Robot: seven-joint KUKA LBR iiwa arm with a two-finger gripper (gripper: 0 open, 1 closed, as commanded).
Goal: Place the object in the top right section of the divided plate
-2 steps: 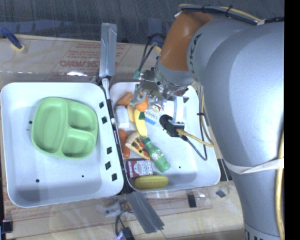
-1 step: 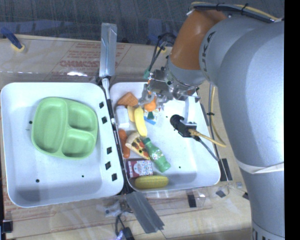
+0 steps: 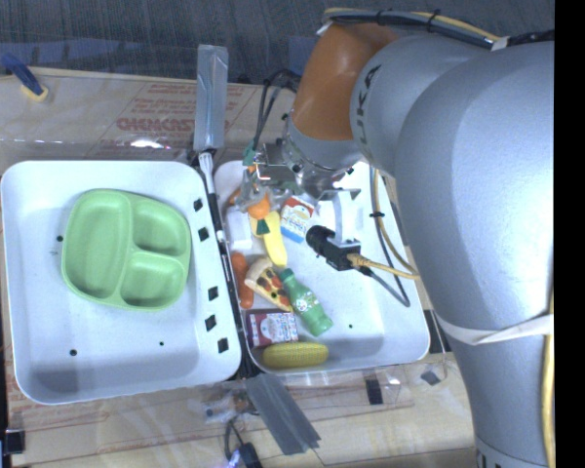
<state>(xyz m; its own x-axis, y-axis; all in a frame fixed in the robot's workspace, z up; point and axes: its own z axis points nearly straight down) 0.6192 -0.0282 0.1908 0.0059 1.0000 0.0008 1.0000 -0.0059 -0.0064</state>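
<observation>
Jaws (image 3: 265,178): closure cannot be told, low over right bin's (image 3: 395,331) toy-food pile | object: unpicked, among pile just below | divided plate (image 3: 127,250): left bin (image 3: 39,291), well leftward of jaws

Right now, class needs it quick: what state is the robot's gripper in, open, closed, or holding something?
Gripper: cannot be told. It is low over the toy food at the far end of the right bin, hidden under the wrist.

Pale green three-section plastic divided plate (image 3: 127,249), flat in the left white bin, well apart from the gripper (image 3: 263,188), to its left
</observation>
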